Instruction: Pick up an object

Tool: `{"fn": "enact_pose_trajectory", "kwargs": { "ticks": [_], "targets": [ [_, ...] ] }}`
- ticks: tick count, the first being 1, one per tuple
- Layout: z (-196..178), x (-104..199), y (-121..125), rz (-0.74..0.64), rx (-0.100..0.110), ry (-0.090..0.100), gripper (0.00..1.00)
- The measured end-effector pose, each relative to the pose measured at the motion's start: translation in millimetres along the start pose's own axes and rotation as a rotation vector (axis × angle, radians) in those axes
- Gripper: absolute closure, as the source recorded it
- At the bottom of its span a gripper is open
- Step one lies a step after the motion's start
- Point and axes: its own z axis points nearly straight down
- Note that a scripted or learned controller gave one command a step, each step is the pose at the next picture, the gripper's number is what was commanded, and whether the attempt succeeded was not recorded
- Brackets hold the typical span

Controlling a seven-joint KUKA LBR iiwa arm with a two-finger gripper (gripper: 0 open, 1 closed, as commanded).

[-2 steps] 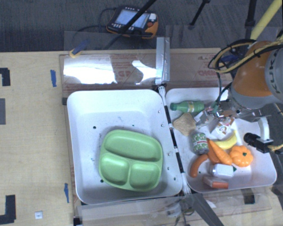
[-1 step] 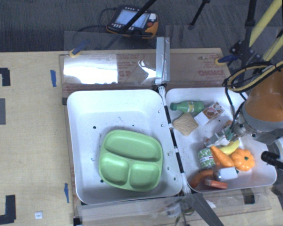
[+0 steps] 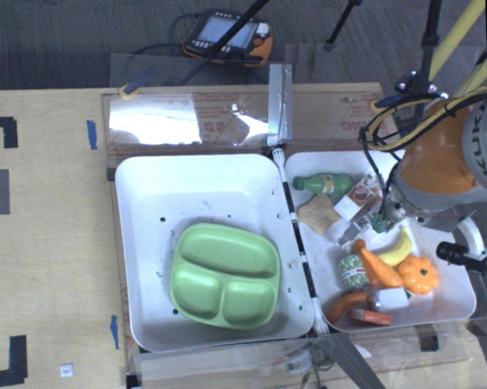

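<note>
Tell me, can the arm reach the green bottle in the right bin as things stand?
Probably yes. The green bottle lies uncovered at the far edge of the right bin, with nothing on top, and the gripper hangs close beside it.

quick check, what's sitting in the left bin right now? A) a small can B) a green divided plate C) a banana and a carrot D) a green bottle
B: the green divided plate lies in the left bin, while the banana, carrot, green bottle and small can are all in the right bin.
</note>
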Motion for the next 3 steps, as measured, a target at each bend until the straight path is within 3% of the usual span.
{"fn": "enact_pose_trajectory", "kwargs": {
  "ticks": [1,2,3],
  "targets": [
    [-2,28,-16,0.269,-0.015,-0.001,0.00],
    [-3,38,-35,0.188,-0.017,-0.003,0.00],
    [5,40,-52,0.492,0.005,0.010,0.00]
  ]
}}
